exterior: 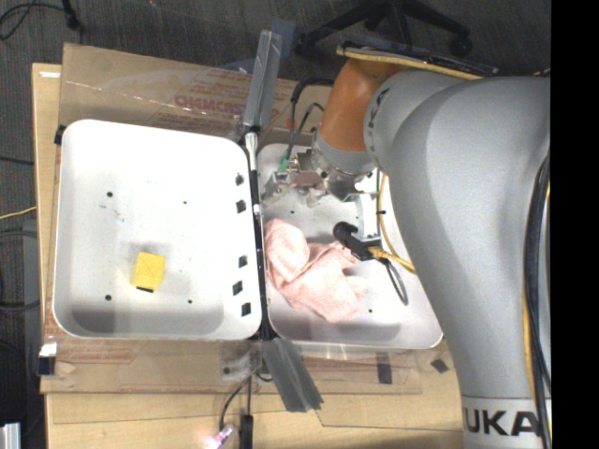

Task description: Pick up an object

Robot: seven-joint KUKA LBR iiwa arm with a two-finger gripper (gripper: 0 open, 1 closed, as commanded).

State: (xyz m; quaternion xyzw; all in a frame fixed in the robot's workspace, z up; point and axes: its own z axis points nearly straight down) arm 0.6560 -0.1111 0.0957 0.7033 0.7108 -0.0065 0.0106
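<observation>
A crumpled pink cloth [314, 269] lies in the right shallow white bin [412, 330], just below the robot's hand [304, 178]; whether that hand is released or clenched cannot be told. Soft, light, it should pinch best at a raised fold

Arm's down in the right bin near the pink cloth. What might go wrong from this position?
1. The pink cloth is soft and bunched, so a pinch may catch just a fold and slip off.
2. The tool sits close to the divider between the bins and could clip it while moving.
3. A black cable hangs beside the cloth and might snag it.
</observation>
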